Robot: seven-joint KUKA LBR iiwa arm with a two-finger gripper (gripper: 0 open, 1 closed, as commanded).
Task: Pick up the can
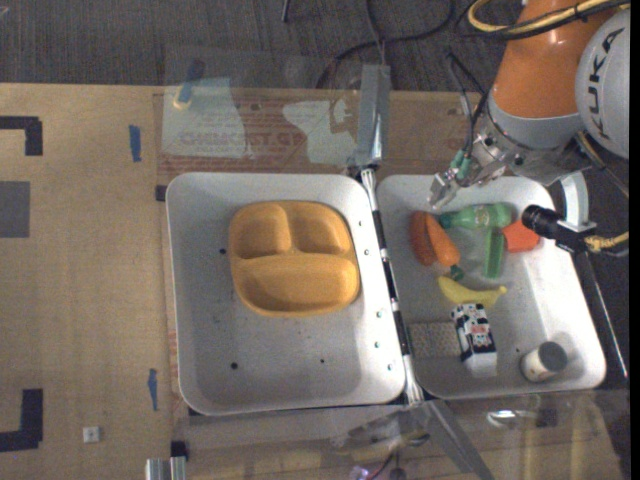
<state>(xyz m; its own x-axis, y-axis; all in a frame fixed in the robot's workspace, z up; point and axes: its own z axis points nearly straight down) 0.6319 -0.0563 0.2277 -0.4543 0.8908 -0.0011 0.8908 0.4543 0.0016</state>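
Note:
The can is a small pale cylinder with a grey-brown top. It stands upright in the front right corner of the right bin, apart from the other items. My gripper hangs over the back left part of that bin, just above the cap end of a green bottle. It is far from the can, and nothing shows in its grasp.
The right bin also holds a carrot, a green stick, an orange piece, a banana and a black-and-white carton. A yellow divided plate lies in the left bin. A metal rail separates the bins.

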